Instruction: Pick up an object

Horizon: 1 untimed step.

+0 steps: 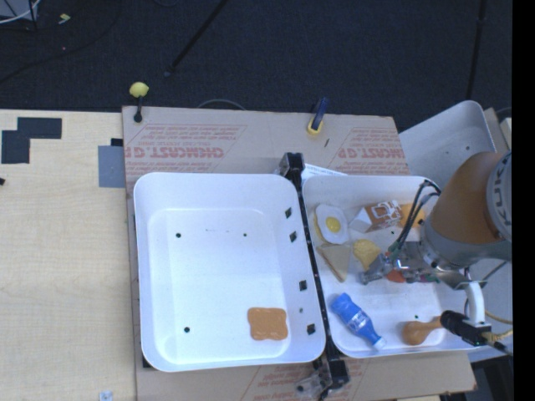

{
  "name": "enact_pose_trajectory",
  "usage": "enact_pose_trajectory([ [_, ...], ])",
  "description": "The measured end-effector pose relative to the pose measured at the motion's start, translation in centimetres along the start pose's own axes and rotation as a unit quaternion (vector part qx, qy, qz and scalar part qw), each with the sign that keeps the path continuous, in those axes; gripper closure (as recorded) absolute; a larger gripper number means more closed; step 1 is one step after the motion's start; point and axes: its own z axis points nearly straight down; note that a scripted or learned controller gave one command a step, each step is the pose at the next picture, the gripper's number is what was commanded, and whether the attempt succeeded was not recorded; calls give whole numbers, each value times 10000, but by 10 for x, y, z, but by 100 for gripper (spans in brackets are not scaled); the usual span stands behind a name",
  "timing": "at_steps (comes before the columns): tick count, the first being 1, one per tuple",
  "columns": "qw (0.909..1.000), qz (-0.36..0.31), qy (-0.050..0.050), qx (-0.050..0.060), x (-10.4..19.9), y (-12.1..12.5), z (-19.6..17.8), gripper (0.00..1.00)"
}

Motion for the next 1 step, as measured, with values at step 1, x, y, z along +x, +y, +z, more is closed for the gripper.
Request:
enact_pose_trajectory([
  [1,10000,-11,-22,-17,56,56,-2,0],
])
